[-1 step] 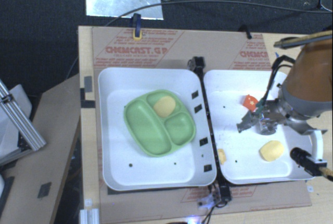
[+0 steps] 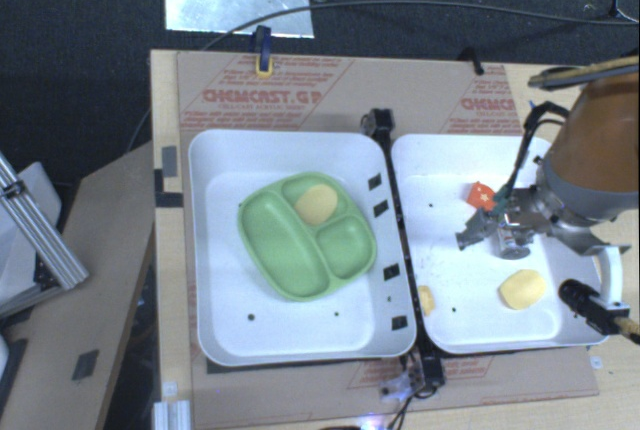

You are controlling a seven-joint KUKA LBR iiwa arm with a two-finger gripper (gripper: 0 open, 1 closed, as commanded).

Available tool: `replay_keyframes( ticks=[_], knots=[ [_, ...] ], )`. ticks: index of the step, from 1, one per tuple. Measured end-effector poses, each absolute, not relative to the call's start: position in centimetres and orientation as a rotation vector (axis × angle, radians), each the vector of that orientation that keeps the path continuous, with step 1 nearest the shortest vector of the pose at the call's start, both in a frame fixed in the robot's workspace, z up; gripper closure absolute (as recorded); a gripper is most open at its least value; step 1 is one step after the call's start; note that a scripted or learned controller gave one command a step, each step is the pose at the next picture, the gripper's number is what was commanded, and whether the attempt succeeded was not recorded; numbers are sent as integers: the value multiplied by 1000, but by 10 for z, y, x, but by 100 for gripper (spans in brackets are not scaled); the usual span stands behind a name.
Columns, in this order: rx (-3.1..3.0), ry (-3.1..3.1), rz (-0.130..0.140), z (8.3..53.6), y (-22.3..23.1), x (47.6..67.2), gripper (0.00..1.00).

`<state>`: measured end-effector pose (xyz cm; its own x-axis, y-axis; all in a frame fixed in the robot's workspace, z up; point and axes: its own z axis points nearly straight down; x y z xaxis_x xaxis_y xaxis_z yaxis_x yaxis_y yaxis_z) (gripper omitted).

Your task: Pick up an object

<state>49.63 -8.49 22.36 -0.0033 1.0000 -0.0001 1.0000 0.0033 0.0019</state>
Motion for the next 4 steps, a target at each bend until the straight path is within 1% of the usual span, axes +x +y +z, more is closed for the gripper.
replay_keyframes(
  ticks=[1, 2, 3, 4],
  knots=[
    [2222, 2224, -1, 182, -84, 493, 0],
    [2222, 2224, -1, 121, -88, 492, 0],
    [2221, 2224, 0, 83, -87, 493, 0],
    [2220, 2221, 3, 95, -88, 494, 100]
  ],
)
